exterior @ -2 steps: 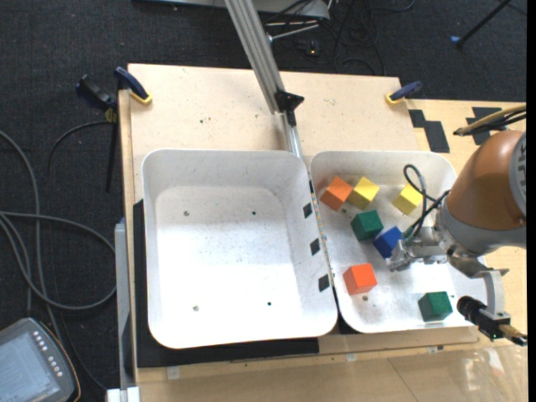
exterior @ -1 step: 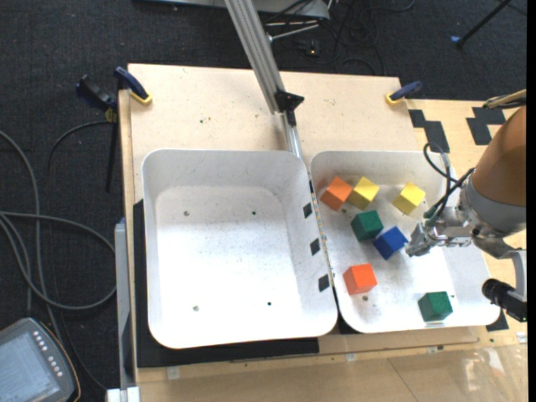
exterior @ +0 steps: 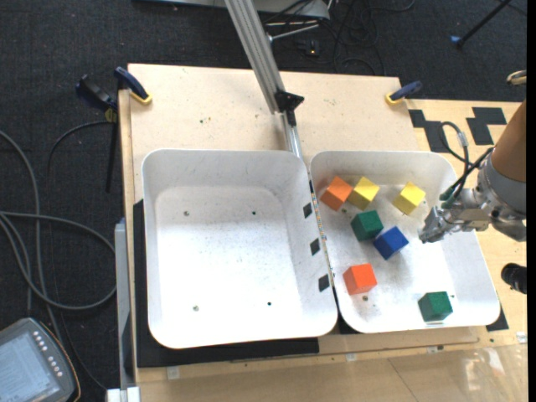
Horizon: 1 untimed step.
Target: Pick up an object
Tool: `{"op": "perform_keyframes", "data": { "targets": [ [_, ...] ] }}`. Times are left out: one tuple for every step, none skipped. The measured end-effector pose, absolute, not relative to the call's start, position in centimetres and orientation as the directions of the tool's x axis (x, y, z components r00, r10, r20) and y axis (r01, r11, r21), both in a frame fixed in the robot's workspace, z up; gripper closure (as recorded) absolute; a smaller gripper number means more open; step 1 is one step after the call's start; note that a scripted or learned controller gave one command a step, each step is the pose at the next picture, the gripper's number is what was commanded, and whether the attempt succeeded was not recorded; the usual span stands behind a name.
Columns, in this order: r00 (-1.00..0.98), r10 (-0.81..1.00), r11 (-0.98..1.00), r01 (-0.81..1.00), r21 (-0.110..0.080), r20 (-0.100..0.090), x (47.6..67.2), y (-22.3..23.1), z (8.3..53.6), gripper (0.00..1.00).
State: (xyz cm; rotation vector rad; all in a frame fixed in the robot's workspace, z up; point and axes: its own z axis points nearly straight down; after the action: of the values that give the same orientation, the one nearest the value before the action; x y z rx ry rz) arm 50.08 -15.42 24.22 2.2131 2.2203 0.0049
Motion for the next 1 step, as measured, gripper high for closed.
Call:
{"op": "perform_keyframes", "data": {
  "targets": [
    [-0.008, 1.000, 0.008, 1.000, 0.002, 0.001, 51.72, -10.19, 25.04, 1.00]
  ]
}}
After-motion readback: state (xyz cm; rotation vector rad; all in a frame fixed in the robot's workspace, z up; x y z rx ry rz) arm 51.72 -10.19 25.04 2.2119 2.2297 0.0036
